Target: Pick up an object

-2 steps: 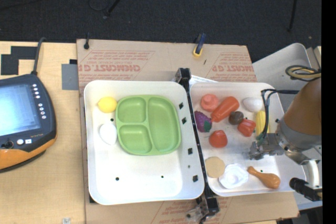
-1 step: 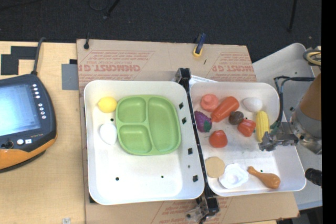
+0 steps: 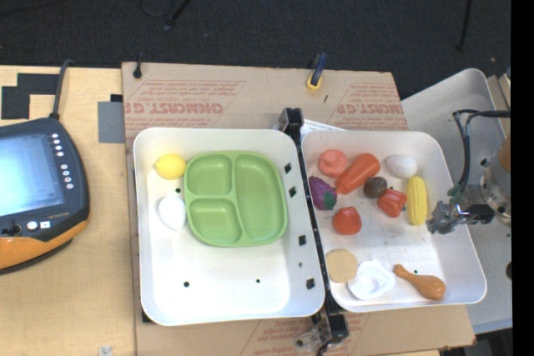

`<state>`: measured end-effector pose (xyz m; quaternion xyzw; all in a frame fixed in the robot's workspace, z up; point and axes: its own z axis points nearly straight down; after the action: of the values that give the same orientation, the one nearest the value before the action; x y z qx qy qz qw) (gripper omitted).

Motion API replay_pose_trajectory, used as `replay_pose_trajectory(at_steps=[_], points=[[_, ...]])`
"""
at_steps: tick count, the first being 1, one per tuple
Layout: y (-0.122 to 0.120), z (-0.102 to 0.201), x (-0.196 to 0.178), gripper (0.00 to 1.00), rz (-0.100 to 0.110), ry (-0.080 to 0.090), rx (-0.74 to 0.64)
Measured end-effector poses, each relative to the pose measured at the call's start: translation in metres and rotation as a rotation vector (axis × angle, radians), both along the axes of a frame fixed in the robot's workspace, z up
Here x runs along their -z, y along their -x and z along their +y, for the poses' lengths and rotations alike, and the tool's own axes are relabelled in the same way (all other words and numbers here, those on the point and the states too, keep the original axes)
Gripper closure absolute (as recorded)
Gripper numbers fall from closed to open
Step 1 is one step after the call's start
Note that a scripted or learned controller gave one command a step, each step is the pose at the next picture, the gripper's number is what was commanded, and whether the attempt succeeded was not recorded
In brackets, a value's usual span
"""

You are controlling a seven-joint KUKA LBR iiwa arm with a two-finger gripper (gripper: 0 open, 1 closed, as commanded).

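Note:
The right bin point(image 3: 467, 263) holds several toy foods. Among them are a pink piece point(image 3: 333, 162), an orange-red carrot point(image 3: 359, 171), a white egg point(image 3: 401, 166), a brown ball point(image 3: 375, 187), a small red pepper point(image 3: 392, 202) and a yellow corn cob point(image 3: 416, 199). There are also a purple eggplant point(image 3: 322, 193), a red tomato point(image 3: 346, 220), a tan disc point(image 3: 341, 265), a white cup point(image 3: 370, 280) and a drumstick point(image 3: 421, 281). My gripper point(image 3: 440, 222) hangs low at the bin's right side, just right of the corn cob, with nothing seen in it.
The left bin point(image 3: 217, 288) holds a green divided plate point(image 3: 234, 198), a yellow lemon point(image 3: 170, 166) and a white egg point(image 3: 172, 213). A black divider point(image 3: 307, 221) runs between the bins. A teach pendant point(image 3: 37, 188) lies at far left. Cables point(image 3: 467, 146) loop at the right.

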<state>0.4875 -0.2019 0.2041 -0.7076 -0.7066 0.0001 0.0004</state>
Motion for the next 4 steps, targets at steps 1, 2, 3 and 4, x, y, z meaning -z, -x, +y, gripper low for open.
replay_pose_trajectory(at_steps=[1, 2, 3, 4], points=[[0.0, -0.001, -0.024, 1.0, -0.001, 0.0, -0.001], [-0.019, 0.052, -0.033, 1.0, 0.0, -0.002, -0.007], [-0.028, 0.103, -0.034, 1.0, 0.002, -0.001, -0.004], [-0.054, 0.142, -0.026, 1.0, 0.002, -0.001, -0.004]])
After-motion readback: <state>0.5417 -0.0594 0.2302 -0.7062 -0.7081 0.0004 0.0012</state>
